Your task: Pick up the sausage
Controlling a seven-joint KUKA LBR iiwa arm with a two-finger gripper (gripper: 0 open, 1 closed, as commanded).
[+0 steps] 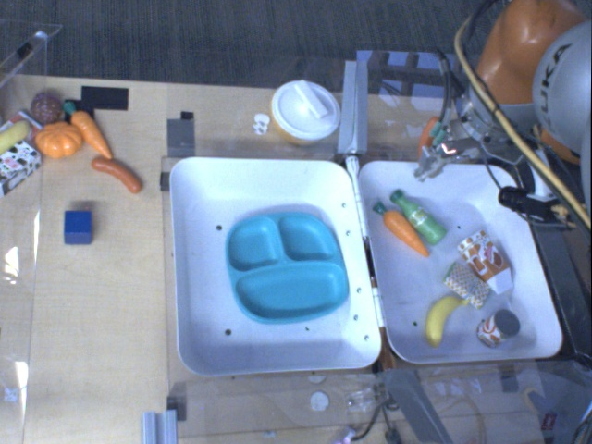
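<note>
**Item: sausage, lying outside the bins, out of easy reach**

Sausage (pixel 117 175): on the bare worktop (pixel 92 294), far left, beside the carrot (pixel 90 132) and small pumpkin (pixel 58 141). Long axis slants from upper left down to lower right.

End effector (pixel 438 158): over the upper-left corner of the right bin (pixel 546 340); whether it is apart or together cannot be told. Nothing visible in it.

Relation: sausage lies well apart to the end effector's left in the view, beyond the whole left bin (pixel 199 340) with its blue plate (pixel 287 266).
</note>
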